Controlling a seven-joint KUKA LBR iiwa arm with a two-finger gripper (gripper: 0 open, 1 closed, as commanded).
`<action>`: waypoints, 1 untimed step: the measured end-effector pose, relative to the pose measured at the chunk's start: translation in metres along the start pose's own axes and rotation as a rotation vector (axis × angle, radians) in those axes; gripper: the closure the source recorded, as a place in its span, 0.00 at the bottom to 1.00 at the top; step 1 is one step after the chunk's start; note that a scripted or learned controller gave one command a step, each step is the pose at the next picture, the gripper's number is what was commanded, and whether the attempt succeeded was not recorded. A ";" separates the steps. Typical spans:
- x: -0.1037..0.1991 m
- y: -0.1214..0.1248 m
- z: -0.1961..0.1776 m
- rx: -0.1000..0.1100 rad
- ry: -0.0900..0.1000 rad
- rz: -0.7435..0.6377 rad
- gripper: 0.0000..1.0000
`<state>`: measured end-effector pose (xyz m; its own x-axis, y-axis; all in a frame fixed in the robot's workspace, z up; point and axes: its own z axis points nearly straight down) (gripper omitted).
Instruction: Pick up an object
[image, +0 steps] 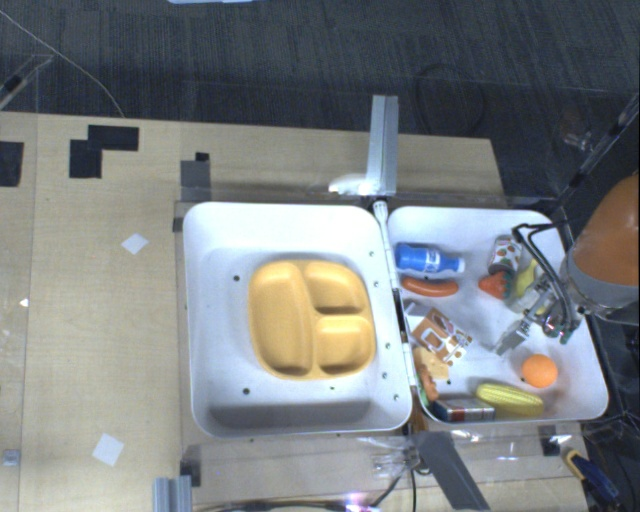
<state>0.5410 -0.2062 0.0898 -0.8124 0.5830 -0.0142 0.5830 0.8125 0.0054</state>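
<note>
Over the right bin (590, 400), the pincer (515, 335) hangs low at the end of the grey arm, whose orange band (612, 238) shows at the view's right edge. Cables and small fittings crowd the wrist, and from this slanted height I cannot tell how the pincer's tips stand; nothing can be made out between them. The tips point down and to the left, above bare white floor in the middle of the bin, near the orange ball (540, 371) and apart from it.

Around that spot lie the pickable things. A blue bottle (428, 261) lies on its side near the bin's far left corner, with a red sausage (430, 287) just beside it on the near side. A crumpled orange-and-white packet (440, 342) rests by the left wall. A yellow corn cob (510, 398) lies along the near wall, below the orange ball, and a dark marker-like stick (465, 411) lies just left of the cob. Some small colourful pieces (503, 272) sit beside the wrist.

In the left bin (215, 300) a yellow divided tray (310, 317) sits in the middle. Both bins stand on the wooden bench (90, 330).
</note>
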 end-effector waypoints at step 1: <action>-0.004 0.003 -0.015 -0.005 -0.015 -0.002 1.00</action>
<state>0.5457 -0.2065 0.1046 -0.8130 0.5816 -0.0295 0.5815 0.8135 0.0109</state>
